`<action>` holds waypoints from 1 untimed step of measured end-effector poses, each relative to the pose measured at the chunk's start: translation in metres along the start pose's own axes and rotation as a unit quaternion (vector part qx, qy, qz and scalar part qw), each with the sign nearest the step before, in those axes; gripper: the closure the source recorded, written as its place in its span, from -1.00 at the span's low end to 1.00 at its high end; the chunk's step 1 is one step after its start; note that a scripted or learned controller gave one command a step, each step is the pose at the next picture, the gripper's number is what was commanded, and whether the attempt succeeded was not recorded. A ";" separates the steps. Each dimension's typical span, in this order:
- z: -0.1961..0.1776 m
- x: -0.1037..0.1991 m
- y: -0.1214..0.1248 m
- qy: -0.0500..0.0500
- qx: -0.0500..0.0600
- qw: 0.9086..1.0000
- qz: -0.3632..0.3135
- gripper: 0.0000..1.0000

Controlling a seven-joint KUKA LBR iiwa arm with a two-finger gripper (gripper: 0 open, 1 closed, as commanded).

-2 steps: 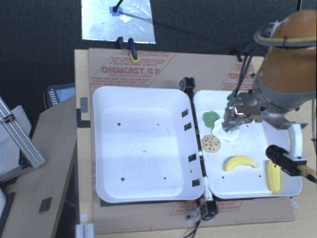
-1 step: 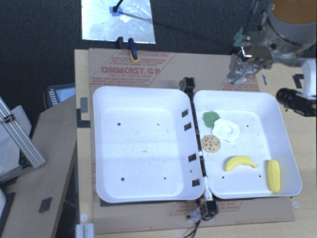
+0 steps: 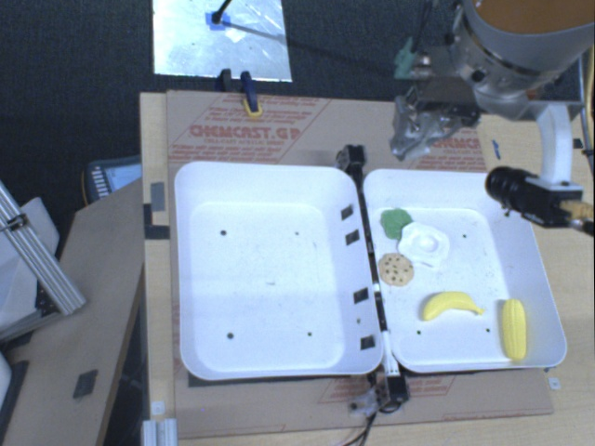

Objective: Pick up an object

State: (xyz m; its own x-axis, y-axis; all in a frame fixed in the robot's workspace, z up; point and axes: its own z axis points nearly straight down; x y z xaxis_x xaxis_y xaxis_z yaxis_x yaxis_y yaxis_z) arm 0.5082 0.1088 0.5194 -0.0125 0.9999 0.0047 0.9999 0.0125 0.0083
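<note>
The right bin (image 3: 521,249) holds several toy foods: a green leaf piece (image 3: 396,220), a white fried egg (image 3: 425,245), a round cookie (image 3: 396,269), a yellow banana (image 3: 452,306) and a yellow corn cob (image 3: 513,328). My gripper (image 3: 416,139) hangs above the bench just beyond the right bin's far edge, high over the green piece. Nothing is visible between its fingers.
The left bin (image 3: 195,249) sits beside the right one, joined by black clips (image 3: 353,238) along the shared wall. A black camera (image 3: 525,193) juts over the right bin's far right corner. A silver sheet (image 3: 221,26) lies at the back.
</note>
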 end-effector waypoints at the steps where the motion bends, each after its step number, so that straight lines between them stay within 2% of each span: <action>1: 0.124 -0.001 -0.003 -0.004 0.009 1.000 0.006 1.00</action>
State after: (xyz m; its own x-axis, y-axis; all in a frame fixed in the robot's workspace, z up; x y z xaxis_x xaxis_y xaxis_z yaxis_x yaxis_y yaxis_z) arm 0.5059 0.1088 0.3955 -0.0007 1.0000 -0.0025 0.9999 0.0007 -0.0102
